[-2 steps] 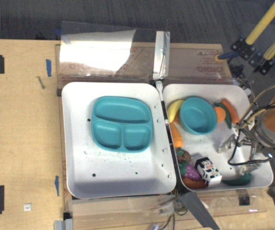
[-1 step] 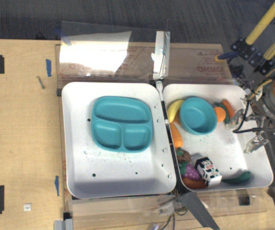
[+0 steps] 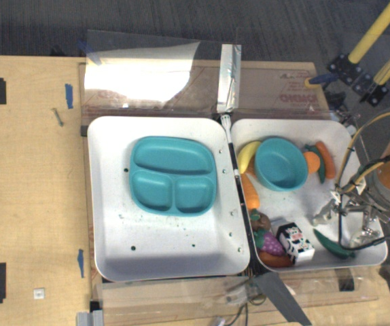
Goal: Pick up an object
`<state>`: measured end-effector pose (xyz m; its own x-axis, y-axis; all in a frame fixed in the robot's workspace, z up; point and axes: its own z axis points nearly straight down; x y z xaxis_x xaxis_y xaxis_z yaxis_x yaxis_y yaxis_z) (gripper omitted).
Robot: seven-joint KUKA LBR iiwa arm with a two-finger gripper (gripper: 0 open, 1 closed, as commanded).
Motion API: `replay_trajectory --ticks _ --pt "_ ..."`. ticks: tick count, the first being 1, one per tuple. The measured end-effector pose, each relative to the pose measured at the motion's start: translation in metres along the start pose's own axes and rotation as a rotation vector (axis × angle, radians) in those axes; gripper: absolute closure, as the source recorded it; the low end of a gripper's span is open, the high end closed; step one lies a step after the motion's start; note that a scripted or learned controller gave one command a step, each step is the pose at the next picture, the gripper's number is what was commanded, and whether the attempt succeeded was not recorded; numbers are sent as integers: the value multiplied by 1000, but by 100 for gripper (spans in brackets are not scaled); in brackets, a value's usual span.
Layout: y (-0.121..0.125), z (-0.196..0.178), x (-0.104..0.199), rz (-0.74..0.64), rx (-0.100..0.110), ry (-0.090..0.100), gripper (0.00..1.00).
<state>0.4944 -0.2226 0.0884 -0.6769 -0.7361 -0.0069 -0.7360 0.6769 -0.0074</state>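
Metal pincer [image 3: 348, 217] | over right bin [image 3: 331, 138] | beside green object [image 3: 336, 246]

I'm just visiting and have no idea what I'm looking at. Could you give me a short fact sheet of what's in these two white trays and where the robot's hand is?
left bin: holds a teal divided plate
right bin: holds a teal bowl, banana, carrot, grapes, black-and-white box, green piece, orange pieces
gripper: over the right bin's right side, above bare floor
gripper fingers: state unclear
held object: none seen
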Motion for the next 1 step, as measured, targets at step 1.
replay_trajectory --ticks 1 --pt "-2 -13 -5 -1 10 -9 100"
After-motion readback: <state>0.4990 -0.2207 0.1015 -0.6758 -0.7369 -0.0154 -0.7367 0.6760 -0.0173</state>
